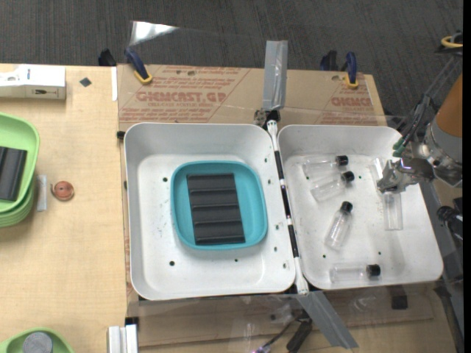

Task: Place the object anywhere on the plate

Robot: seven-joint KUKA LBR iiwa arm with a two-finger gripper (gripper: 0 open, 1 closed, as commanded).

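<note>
White plastic forms both shallow bins on the bench. Nearest the camera, in the right bin (412, 271), one clear vial with a black cap (355, 273) lies flat along the front edge. Further in, a second capped vial (338, 223) lies at a slant near the bin's middle. Beyond it, two more capped vials (326, 187) (321, 166) lie close together toward the bin's back left. A fifth clear vial (393, 212) lies near the right side, just below the gripper (390, 182); whether it carries a cap cannot be told. Count: five vials, all in the right bin, none on the plate.

The gripper stands over the right part of that bin, at the end of the arm (441, 149) reaching in from the right. How far its jaws stand apart cannot be told, and nothing can be seen between them.

In the left bin (147, 219) sits one teal plate (219, 204), square with rounded corners, bearing one black ribbed insert (215, 207) at its centre.

Behind both bins lies a brown cardboard sheet (191, 94), held by two clamps (137, 66) (351, 70).
</note>
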